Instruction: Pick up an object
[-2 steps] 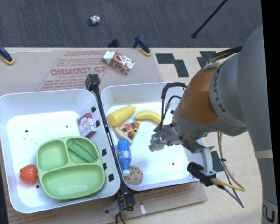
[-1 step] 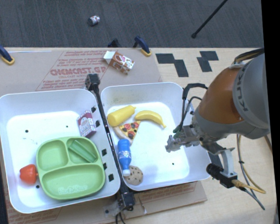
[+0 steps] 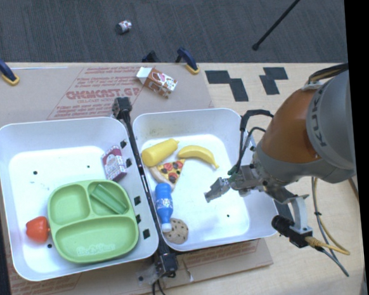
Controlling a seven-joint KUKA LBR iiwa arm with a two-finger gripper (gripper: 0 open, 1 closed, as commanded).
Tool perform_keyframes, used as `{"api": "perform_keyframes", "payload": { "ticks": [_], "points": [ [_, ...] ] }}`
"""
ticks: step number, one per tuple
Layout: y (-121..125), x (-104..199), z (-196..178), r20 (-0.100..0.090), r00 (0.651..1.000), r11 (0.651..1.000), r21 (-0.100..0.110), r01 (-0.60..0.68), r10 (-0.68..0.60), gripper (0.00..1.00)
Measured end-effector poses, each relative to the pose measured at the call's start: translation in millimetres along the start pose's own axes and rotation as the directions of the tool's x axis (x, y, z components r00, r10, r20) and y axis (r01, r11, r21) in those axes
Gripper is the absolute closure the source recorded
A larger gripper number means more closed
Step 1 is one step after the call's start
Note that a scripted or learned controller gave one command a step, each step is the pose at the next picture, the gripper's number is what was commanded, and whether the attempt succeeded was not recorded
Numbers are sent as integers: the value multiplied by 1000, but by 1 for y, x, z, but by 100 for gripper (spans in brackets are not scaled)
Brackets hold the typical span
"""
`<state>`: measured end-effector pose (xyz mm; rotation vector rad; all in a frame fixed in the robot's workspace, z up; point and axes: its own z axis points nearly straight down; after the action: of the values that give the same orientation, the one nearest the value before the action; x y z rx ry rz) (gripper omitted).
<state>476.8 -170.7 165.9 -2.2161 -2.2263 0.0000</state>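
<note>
Two white bins are sitting side by side on the desk, and I am taking the right bin as my landmark. My tool is hovering over its bare floor near the right wall; whether it is apart or together, I cannot tell. Nothing is sitting in it. Toward this bin's left side a banana is lying beside a yellow lemon-like toy, with a pizza slice, a blue bottle and a cookie below them.

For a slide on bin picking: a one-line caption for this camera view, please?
KUKA arm's tool hovers over the right bin near a banana, pizza slice and blue bottle.
</note>
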Motion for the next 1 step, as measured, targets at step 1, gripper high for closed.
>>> {"api": "perform_keyframes", "payload": {
  "ticks": [1],
  "points": [
    [-1, -41, 74, 0, 1000, 1000, 3, 1, -1, 0]
  ]
}}
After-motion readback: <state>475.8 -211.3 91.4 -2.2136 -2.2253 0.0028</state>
